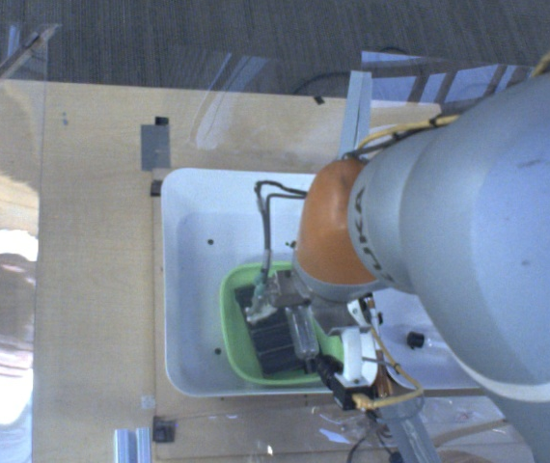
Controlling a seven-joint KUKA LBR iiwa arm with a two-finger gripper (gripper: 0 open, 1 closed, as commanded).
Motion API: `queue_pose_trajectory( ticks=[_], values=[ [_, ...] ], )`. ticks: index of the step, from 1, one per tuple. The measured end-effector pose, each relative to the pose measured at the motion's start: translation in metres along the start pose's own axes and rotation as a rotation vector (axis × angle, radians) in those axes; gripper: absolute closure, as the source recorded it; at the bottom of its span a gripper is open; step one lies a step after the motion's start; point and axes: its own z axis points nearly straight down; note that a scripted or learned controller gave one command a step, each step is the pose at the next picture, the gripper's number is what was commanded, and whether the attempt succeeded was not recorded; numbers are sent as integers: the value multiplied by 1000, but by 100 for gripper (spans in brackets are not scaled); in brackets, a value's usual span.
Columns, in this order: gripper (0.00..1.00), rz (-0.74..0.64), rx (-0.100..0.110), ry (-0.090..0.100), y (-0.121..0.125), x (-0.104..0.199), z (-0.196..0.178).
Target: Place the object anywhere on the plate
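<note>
Claw [271,328] low over green plate [233,297].

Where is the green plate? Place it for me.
The round green plastic plate lies in the shallow white bin, toward its near edge, directly beneath the gripper and the grey arm's orange band.

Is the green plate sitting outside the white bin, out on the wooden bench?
No, the green plate lies inside the white bin, near its front edge, with the gripper directly above it.
</note>
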Motion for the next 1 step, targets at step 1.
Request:
queue_pose_trajectory(
  ticks=[1],
  values=[
    [0,28,-4,0,-2,-39,-69]
  ],
)
